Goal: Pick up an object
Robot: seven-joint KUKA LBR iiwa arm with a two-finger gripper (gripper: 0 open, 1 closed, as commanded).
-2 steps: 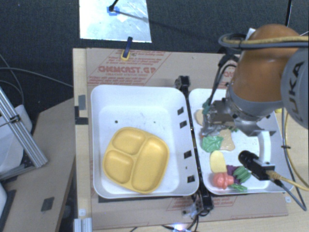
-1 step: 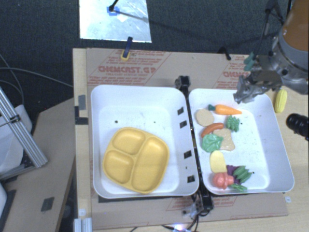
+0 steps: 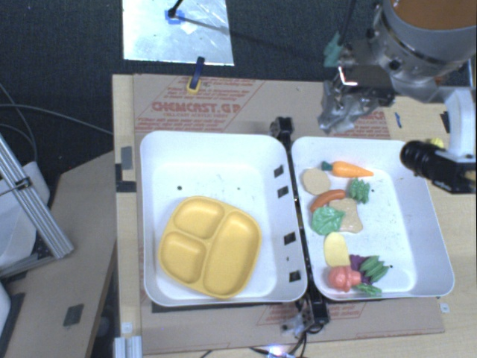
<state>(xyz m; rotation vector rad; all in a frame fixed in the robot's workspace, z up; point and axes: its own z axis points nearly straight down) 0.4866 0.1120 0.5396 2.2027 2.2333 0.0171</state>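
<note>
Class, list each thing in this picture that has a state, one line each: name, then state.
Gripper: raised behind the right bin, holding nothing visible.
Yellow plate: upright in the left bin, compartments bare.
Carrot: lying flat in the right bin.
Right bin: holds toy food along its left side.

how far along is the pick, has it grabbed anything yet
Nothing looks done yet. The gripper hangs above the far edge of the right bin with nothing visible between its fingers. The toy foods, such as the carrot and sausage, lie in that bin. Left: descend, grasp one, lift.
</note>
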